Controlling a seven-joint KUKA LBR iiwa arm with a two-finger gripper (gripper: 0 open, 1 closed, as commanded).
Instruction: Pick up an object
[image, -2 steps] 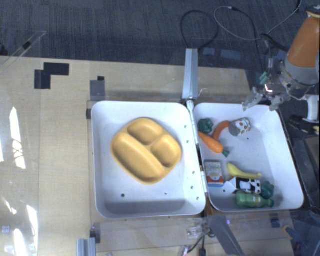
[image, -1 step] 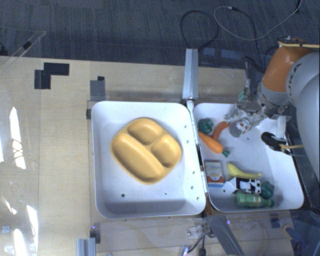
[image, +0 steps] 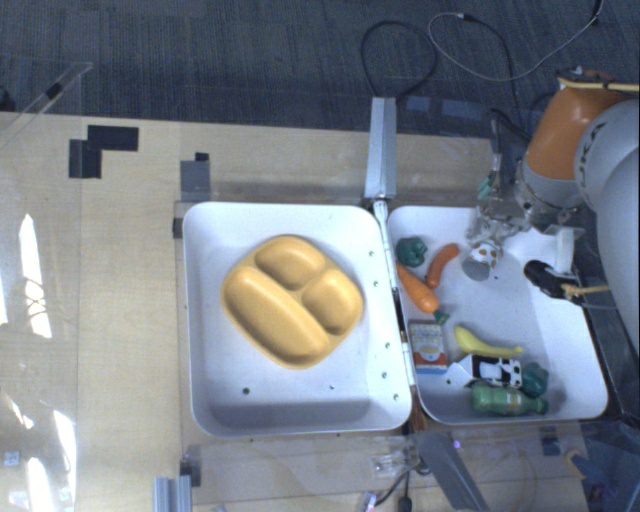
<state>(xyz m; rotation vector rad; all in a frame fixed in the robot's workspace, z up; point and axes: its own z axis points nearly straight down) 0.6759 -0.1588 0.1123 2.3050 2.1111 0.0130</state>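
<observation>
My gripper (image: 482, 250) hangs over the back part of the right bin (image: 570, 340), the grey arm with its orange band reaching in from the right. Just left of it lie an orange-red sausage-shaped piece (image: 441, 262), a carrot (image: 417, 290) and a dark green piece (image: 410, 248). Along the bin's front lie a small carton (image: 427, 345), a yellow banana (image: 485, 343), a black-and-white toy (image: 497, 371), a green bottle (image: 503, 401) and a dark green lump (image: 534, 379). Nothing can be seen held by the gripper.
The left bin (image: 210, 380) holds one big yellow bread-shaped object (image: 291, 298). A metal divider post (image: 382, 150) stands between the bins at the back. Black cables loop on the dark floor behind. Bare bin floor lies right of the gripper.
</observation>
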